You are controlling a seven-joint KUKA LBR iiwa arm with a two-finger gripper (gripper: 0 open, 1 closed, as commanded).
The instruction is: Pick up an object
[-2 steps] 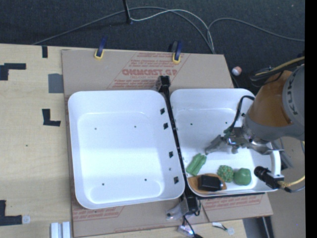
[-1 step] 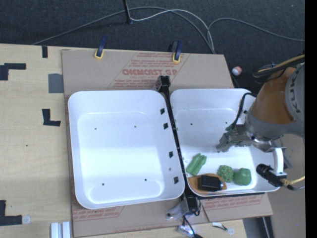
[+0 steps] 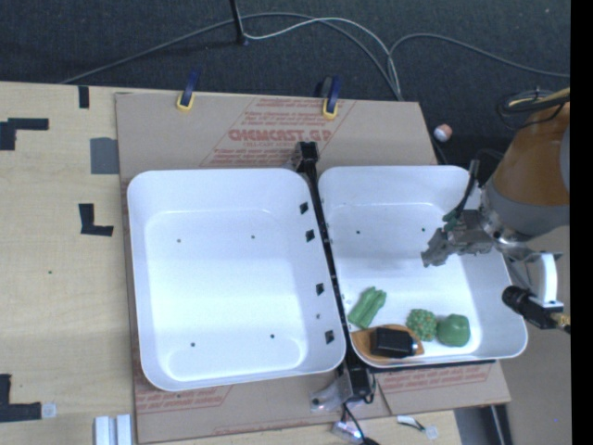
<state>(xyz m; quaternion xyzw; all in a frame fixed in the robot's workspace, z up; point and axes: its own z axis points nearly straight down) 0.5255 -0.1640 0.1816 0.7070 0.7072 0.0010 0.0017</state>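
The gripper (image 3: 435,256) hovers over the right bin (image 3: 389,193); finger state, I can't tell. The green pepper (image 3: 453,330) looks light, smooth, rounded — probably best pinched across its middle.

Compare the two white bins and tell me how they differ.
The right bin holds several things near its front edge: a long green piece, a knobbly green piece, a smooth green piece and a black object on a brown one. No such things lie in the left bin. The gripper hangs over the right bin, not the left. Both are shallow, white and side by side.
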